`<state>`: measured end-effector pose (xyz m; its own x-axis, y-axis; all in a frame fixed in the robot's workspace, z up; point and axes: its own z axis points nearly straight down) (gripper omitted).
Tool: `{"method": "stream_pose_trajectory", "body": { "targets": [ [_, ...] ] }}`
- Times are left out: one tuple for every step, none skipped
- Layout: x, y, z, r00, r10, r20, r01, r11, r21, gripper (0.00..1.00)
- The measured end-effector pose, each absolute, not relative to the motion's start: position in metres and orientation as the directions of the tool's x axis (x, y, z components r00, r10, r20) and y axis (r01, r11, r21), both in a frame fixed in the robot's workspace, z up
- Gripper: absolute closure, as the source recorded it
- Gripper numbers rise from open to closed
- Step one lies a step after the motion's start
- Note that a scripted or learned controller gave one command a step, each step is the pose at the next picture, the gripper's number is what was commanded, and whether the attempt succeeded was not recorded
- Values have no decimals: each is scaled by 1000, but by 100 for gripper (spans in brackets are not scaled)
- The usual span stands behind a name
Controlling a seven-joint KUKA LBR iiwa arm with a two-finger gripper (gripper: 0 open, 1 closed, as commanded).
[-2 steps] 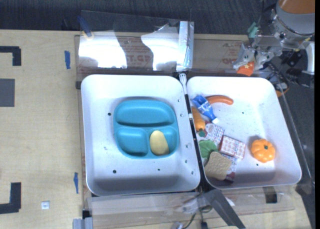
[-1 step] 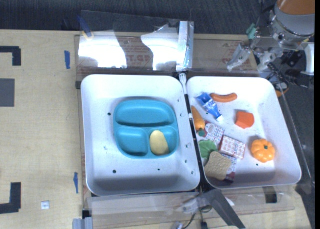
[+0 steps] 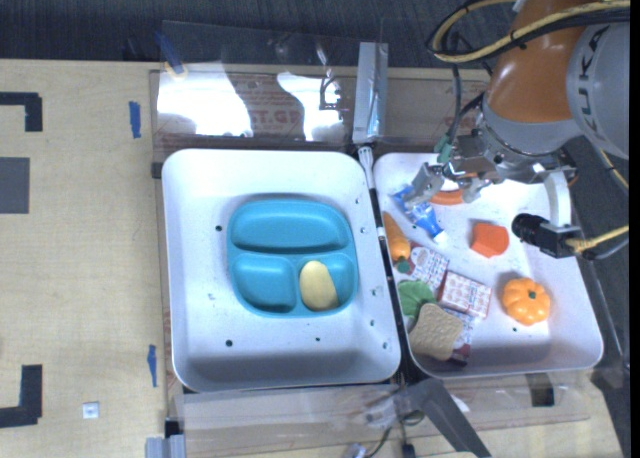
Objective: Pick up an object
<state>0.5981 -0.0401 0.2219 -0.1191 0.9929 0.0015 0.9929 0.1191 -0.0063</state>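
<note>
1. The end effector [image 3: 447,174] hangs over the upper left of the right bin [image 3: 575,346], just above a blue packet [image 3: 418,208]; whether it is open or closed cannot be told.
2. The packet looks light, soft and crinkly, probably slippery; pinching across its narrow middle seems best.
3. Its long axis runs from upper left to lower right.
</note>
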Motion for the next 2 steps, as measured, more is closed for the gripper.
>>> {"method": "stream_pose_trajectory", "body": {
  "targets": [
    [636,-79,184,-220,976,-2,976,220,0,0],
    [638,-58,185,-92,996,-1,996,92,4,0]
  ]
}}
